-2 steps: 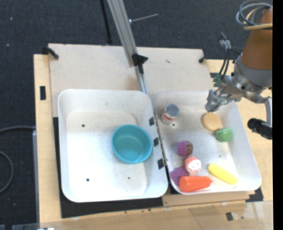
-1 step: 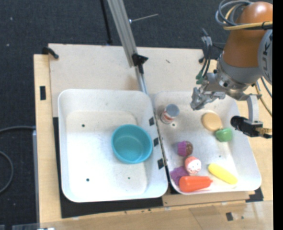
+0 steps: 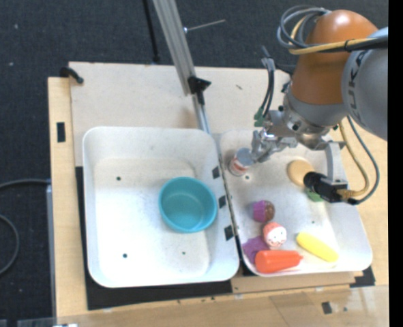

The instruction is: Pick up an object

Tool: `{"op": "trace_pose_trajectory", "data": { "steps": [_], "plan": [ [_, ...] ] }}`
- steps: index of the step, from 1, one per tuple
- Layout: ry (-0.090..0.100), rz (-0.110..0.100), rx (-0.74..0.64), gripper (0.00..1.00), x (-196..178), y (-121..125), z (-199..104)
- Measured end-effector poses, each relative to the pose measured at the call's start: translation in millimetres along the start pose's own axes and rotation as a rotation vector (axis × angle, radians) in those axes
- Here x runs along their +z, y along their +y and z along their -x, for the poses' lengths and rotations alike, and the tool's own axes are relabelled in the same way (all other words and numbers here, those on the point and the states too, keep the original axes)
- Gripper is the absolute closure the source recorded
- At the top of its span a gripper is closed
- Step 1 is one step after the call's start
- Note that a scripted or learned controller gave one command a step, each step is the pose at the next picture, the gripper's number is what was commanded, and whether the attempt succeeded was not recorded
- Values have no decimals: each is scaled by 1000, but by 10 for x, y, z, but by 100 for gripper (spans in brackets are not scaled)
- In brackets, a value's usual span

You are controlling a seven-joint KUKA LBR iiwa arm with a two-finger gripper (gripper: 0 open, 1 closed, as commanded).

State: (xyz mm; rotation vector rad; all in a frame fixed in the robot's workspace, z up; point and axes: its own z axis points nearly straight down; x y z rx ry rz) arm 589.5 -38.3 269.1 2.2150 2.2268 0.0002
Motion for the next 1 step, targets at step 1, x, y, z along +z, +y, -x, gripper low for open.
{"op": "trace_pose_trajectory", "data": {
  "steps": [1],
  "plan": [
    [2, 0, -2, 100, 1, -59, -512]
  ]
}}
